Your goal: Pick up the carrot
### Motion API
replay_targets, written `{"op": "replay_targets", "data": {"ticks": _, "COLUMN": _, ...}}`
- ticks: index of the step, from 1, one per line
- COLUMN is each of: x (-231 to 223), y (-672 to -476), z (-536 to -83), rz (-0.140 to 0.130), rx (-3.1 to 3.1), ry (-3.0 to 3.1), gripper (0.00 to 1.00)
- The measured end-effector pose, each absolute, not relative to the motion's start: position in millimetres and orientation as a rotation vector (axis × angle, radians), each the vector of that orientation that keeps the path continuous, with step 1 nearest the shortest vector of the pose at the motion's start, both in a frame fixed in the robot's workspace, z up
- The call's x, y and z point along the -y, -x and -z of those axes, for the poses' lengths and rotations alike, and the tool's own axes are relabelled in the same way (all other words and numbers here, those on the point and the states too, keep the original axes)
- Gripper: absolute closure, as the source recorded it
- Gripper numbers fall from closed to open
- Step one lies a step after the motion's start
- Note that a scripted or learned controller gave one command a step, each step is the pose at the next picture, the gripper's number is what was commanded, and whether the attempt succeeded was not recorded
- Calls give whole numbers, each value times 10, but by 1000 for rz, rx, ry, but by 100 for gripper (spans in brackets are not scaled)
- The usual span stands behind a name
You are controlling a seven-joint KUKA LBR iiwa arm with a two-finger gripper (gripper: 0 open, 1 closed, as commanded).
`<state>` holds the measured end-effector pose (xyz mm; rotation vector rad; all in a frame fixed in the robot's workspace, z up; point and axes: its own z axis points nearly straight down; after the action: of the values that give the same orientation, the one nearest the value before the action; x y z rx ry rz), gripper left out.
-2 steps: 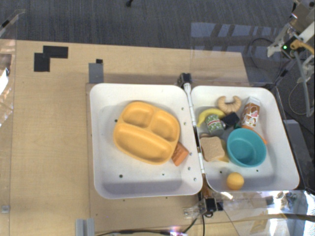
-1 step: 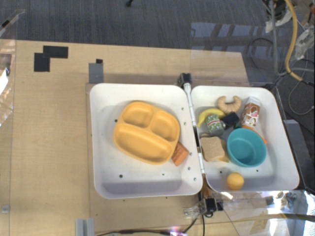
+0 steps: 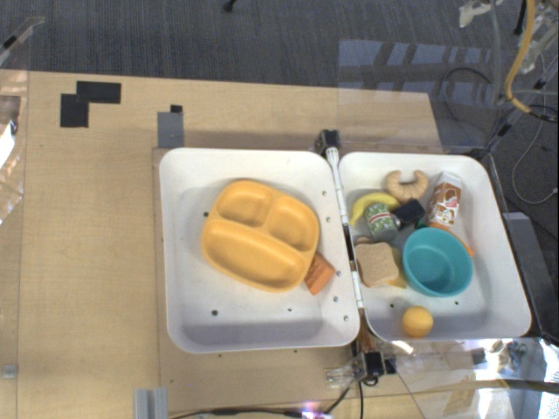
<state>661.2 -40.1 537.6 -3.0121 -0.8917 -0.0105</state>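
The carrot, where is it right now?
The carrot lies in the left bin, near its right wall, touching the lower right edge of the yellow divided plate.

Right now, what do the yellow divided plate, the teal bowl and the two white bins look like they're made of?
The yellow divided plate looks like moulded plastic: uniform colour, rounded compartment ridges, dull sheen. The teal bowl also looks plastic, with a smooth, evenly coloured wall and soft shine. The left bin and right bin seem thin formed plastic, matte white with rounded corners, though painted metal can't be ruled out.
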Motion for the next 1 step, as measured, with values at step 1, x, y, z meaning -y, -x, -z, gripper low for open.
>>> {"op": "replay_targets", "data": {"ticks": 1, "x": -12, "y": -6591, "z": -3845, "rz": -8, "rx": 508, "ry": 3096, "gripper": 0}}
